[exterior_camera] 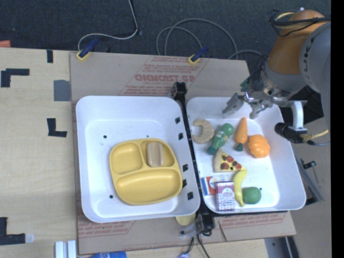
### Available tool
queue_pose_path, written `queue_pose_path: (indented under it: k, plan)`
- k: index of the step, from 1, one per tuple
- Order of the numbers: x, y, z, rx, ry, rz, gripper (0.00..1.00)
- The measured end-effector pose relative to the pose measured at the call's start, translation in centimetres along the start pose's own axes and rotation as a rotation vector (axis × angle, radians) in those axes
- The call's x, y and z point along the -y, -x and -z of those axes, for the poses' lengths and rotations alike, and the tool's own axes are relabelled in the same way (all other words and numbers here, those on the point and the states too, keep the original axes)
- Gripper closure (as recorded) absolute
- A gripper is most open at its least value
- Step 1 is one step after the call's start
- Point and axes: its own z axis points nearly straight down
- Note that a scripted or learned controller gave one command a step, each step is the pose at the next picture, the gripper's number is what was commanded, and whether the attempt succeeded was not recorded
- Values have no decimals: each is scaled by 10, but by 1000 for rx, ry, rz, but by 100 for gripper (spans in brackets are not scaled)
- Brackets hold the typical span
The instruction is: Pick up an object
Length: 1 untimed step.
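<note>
The pincer [245, 106] hangs over the far edge of the right bin [285, 168] with its fingers spread apart, nothing between them. Just below it sits a carrot [242, 130], then an orange [258, 145] and a green bottle [221, 135]. Way off to its left, the yellow tray [144, 172] sits in the left bin [88, 144].

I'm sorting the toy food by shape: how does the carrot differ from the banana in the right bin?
The carrot is orange and tapered, lying near the bin's far end; the banana is yellow and curved, lying near the front. The banana touches a green ball; the carrot lies beside an orange fruit. Both lie lengthwise in the right bin.
</note>
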Motion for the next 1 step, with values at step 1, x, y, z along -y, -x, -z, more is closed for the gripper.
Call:
queue_pose_path:
  k: [1]
  plan:
    - [20, -48, -70, -2, -7, 2, 0]
